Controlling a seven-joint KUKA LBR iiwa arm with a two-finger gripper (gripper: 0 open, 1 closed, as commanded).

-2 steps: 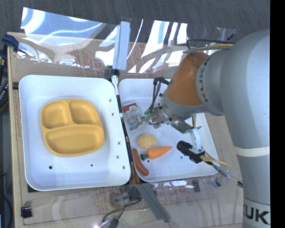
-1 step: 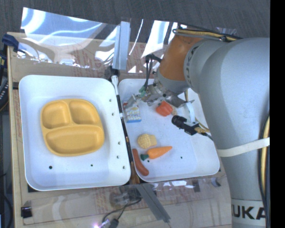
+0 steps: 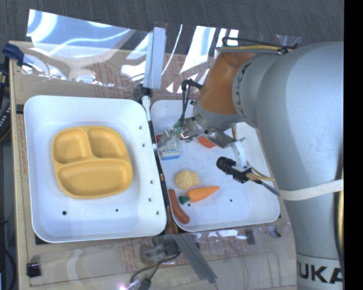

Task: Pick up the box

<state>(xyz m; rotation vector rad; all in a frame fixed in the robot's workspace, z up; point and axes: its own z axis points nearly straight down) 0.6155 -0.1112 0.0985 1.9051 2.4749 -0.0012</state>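
The box [image 3: 169, 148] is small, white and blue with a red end, and lies in the right bin [image 3: 260, 207] near its left wall. My gripper [image 3: 183, 129] is low over the bin, just up and right of the box and close to touching it. The orange-banded wrist [image 3: 221, 92] and the grey arm cover the bin's upper right part. No gap shows between the gripper's tip and the box's top right corner.
In the right bin lie a yellow corn piece [image 3: 187, 178], a carrot [image 3: 200, 193], a red sausage [image 3: 178, 206] and a small red-orange item [image 3: 207, 142]. A black fitting [image 3: 230, 167] hangs from the arm. The left bin [image 3: 36, 216] holds a yellow divided plate [image 3: 92, 161].
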